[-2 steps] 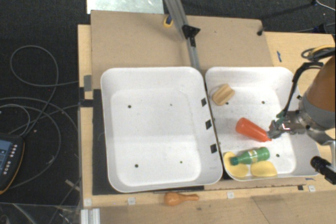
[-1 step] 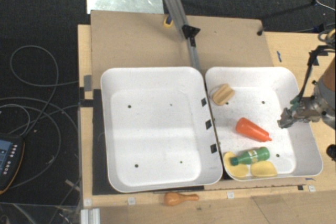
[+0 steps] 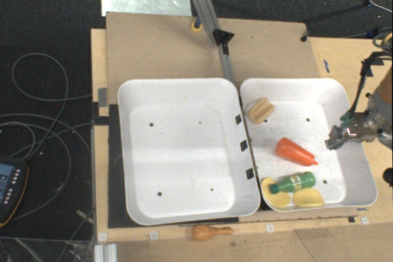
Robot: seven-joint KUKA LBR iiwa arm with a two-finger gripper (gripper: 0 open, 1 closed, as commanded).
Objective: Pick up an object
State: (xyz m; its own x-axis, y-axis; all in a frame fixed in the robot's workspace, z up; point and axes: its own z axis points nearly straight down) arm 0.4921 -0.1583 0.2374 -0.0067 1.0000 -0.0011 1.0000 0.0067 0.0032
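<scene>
Right now the gripper (image 3: pixel 336 137) hangs at the right side of the frame, over the right bin (image 3: pixel 334 90); I cannot tell its jaws. An orange cone (image 3: pixel 295 151) lies near it, with a green bottle (image 3: pixel 293 183) lower down.

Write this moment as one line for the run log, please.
gripper: over right bin's right side, holding nothing | carrot, green bottle, tan block: lying in bin | pick: not done

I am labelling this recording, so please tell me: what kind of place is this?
Probably a robotics lab: two shallow white plastic bins on a brown board bench, the grey robot gripper over the right bin, and loose black cables on dark carpet.
</scene>
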